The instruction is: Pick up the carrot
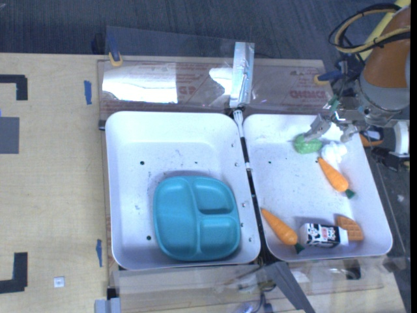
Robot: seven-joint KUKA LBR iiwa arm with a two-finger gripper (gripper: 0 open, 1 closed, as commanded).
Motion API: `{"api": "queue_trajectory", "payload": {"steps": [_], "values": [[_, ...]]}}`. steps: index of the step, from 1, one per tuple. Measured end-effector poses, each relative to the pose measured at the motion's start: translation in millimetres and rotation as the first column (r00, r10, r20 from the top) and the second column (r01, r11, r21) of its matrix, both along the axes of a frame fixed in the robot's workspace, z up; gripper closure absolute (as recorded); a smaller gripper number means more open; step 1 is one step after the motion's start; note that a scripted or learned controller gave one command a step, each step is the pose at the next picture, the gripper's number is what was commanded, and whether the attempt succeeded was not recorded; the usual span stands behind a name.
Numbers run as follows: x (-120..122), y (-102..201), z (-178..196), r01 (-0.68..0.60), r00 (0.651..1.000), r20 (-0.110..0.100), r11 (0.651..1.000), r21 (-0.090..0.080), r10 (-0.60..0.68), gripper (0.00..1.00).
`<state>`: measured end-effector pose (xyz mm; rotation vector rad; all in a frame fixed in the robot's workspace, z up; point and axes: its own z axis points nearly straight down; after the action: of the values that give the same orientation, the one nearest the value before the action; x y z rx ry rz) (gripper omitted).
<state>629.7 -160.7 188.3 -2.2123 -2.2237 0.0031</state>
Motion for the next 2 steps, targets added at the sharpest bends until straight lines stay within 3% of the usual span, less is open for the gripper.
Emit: {"api": "queue_trajectory", "payload": {"steps": [1, 2], "values": [[-9.0, -40.9, -87.3, 0.079, 0.997, 0.006, 0.997, -0.001, -0.079, 0.00], [-6.0, -22.4, -103.1, 0.215, 0.977, 0.003, 0.977, -0.002, -0.215, 0.00]]}}
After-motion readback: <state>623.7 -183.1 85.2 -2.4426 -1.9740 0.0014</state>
